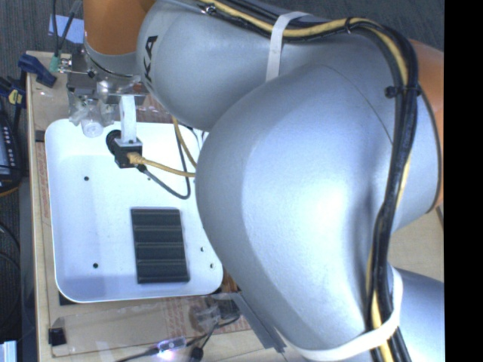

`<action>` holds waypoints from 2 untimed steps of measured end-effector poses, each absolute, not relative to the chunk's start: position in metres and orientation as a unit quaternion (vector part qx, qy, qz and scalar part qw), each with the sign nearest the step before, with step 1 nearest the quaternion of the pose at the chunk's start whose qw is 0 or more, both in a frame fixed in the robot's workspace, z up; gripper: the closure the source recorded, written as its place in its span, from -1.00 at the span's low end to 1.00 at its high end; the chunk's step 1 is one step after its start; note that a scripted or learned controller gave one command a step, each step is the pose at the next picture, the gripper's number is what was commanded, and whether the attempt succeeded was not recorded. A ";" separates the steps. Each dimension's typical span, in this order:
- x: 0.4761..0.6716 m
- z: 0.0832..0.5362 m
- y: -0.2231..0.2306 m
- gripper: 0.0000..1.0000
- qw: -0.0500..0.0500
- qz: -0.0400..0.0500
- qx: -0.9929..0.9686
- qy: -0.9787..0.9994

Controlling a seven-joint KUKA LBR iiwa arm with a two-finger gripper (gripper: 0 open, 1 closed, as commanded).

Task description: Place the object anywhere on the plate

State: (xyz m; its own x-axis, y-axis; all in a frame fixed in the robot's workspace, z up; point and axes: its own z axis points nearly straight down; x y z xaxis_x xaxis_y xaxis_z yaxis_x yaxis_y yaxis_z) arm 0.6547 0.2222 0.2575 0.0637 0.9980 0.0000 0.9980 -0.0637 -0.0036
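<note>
Tool (94,115) at your bin's (68,225) far left corner, grip state cannot be told, dark ribbed plate (159,244) near the bin's front, grey arm (302,179) overhead.

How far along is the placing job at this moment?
Done: nothing I can confirm. A dark ribbed block lies flat on the floor of the white bin, apart from the end effector.
In hand: the end effector is at the bin's far edge; whether it grips anything is unclear.
Left: probably the pick and the placing. The arm covers the bench beyond.
</note>
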 end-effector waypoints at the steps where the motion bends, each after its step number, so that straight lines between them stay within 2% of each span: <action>1: 0.655 0.271 0.220 1.00 0.000 0.000 -0.622 -0.783; 2: 0.564 0.125 0.155 1.00 0.002 0.003 -0.652 -0.758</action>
State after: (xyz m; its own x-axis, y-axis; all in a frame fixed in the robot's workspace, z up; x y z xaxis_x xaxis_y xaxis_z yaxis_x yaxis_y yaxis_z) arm 0.5637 0.1547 0.1252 -0.1494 0.9888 -0.0009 0.9887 0.1494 -0.0079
